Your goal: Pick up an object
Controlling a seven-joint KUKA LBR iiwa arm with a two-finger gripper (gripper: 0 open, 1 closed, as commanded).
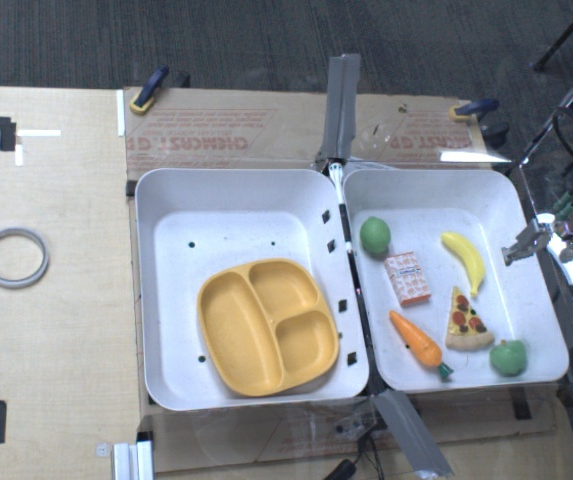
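Camera view | left bin (166,268): yellow divided plate (268,325), toward its front | right bin (526,268): green lime (374,235), red-and-white carton (407,278), banana (465,259), pizza slice (466,321), carrot (418,341), green apple (508,357) — all apart, none lifted | gripper (526,240): at bin's right rim — open or shut, cannot tell | bench, left: tape roll (12,257)

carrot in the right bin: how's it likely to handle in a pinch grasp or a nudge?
The carrot looks like smooth moulded plastic, so probably stiff, light and somewhat slippery. Its tapered round body would likely roll or pivot if nudged. It lies close to the pizza slice, so a push may bump that.
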